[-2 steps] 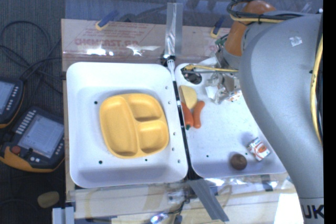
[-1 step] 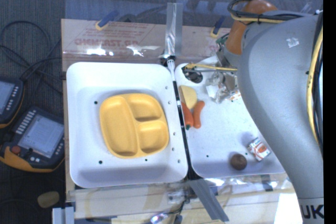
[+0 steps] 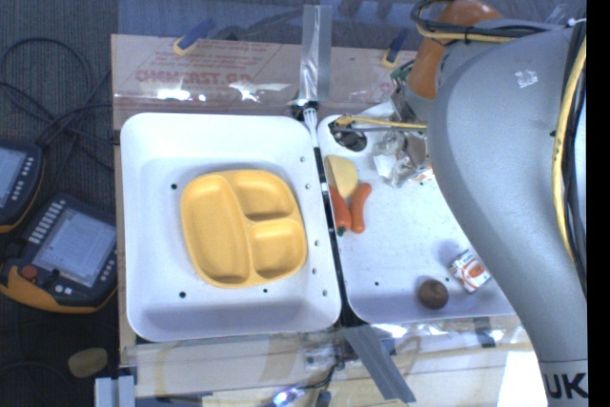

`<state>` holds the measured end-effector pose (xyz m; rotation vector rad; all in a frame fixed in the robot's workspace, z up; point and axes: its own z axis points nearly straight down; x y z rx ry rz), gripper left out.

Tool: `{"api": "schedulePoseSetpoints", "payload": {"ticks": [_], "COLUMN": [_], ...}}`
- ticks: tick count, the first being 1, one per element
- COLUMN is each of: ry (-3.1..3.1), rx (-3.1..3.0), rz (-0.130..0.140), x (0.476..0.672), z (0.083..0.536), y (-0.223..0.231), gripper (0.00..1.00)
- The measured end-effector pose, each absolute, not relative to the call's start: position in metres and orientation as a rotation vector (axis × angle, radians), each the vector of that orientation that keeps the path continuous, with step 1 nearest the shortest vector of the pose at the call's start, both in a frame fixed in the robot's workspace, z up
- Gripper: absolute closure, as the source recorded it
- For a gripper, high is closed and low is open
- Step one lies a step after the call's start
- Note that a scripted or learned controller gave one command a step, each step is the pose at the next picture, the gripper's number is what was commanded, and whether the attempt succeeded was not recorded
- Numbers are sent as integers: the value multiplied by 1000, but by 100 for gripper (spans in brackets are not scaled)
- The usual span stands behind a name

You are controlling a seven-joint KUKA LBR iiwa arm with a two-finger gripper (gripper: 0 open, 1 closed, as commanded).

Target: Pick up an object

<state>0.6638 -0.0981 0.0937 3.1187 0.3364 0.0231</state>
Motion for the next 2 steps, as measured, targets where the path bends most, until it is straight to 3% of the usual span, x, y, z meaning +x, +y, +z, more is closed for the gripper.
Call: {"api": "schedulePoseSetpoints", "payload": {"ticks": [2], "ry": [321], "rx": [3122], "rz": [23], "x": [665], "z": [94], "y": [-103], "gripper": [100]}}
